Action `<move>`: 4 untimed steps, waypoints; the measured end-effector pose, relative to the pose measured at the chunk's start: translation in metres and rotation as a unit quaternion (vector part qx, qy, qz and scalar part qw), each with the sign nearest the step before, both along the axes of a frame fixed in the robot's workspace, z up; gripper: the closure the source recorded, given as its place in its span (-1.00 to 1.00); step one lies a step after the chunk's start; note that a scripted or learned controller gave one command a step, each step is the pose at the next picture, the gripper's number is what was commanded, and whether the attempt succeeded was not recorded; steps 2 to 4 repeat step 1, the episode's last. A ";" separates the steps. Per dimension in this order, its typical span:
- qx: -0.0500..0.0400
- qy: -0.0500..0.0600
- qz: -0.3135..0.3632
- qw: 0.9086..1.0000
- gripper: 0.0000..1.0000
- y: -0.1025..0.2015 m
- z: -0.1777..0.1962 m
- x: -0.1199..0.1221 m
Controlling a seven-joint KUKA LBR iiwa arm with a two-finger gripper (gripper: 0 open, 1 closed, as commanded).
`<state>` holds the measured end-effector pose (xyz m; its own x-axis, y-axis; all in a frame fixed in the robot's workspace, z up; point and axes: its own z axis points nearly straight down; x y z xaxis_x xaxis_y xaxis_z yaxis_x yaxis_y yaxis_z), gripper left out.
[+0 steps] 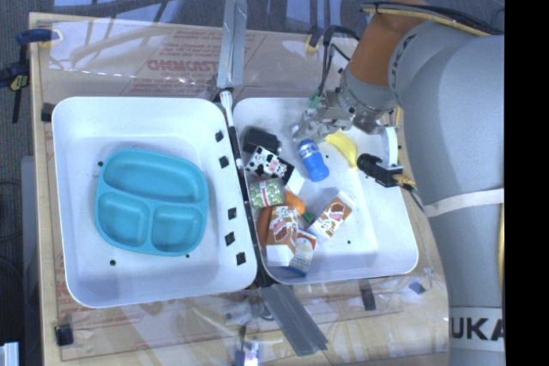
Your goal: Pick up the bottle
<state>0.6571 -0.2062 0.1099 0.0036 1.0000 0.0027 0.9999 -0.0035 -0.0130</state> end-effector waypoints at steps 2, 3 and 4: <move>-0.001 -0.005 0.036 0.999 1.00 0.047 0.108 0.001; -0.001 -0.005 0.036 0.999 1.00 0.047 0.108 0.001; -0.001 -0.005 0.036 0.999 1.00 0.047 0.108 0.001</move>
